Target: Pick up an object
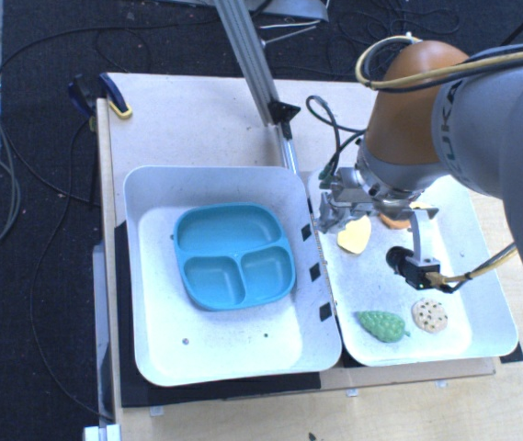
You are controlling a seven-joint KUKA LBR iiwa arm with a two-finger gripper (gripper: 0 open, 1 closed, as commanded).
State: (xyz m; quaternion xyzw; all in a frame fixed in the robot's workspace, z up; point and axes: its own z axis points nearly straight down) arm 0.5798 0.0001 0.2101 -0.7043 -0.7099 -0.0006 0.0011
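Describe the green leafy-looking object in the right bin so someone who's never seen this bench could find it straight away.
Start at the right-hand white bin, the one the grey arm reaches over. Go to its near edge, where the bumpy green leaf-shaped toy lies flat. Just to its right in the view sits a round speckled cookie, and a pale yellow piece lies farther back; the toy is the only green item there.

My gripper [339, 211] in the right bin [482, 324], heart piece [355, 237] just below it, leaf [381, 325] and cookie [429, 315] nearer the front, tray [234, 254] in the left bin [151, 338].
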